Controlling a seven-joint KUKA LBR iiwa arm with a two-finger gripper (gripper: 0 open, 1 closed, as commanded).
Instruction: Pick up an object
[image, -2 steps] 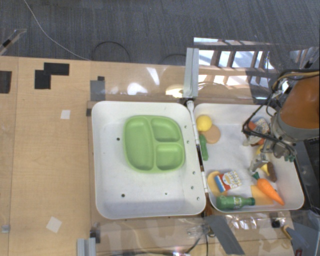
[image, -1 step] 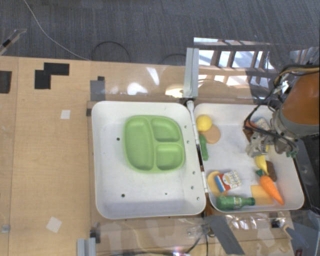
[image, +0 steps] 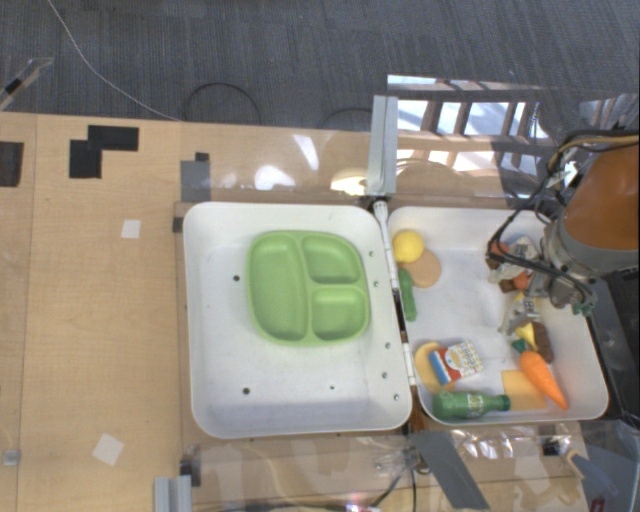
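1. One hand (image: 524, 322) is all I have, and it hangs low in the right bin (image: 470, 270) near that bin's right wall, under my orange-banded wrist; cables and my own body cover its tips, so I cannot tell whether it is wide, narrow or holding anything.
2. Just beneath and beside it lies an orange carrot (image: 545, 376), slanting toward the bin's near right corner, with a small dark piece (image: 543, 338) at its upper end that I cannot name.
3. Farther out, along the near wall, lie a green bottle (image: 470, 404), a yellow block (image: 520, 384) and a small printed packet (image: 460, 359); at the far left corner sit a yellow ball (image: 407, 246) and a tan disc (image: 426, 270), touching or nearly so.
4. Across the divider, the left bin (image: 220, 300) holds a green divided tray (image: 307, 287).
5. My judgement: I am at the reach-and-descend step, with no pick confirmed.
6. Next I would need to centre over one item, likely the carrot, align with its long axis, close, then lift straight.
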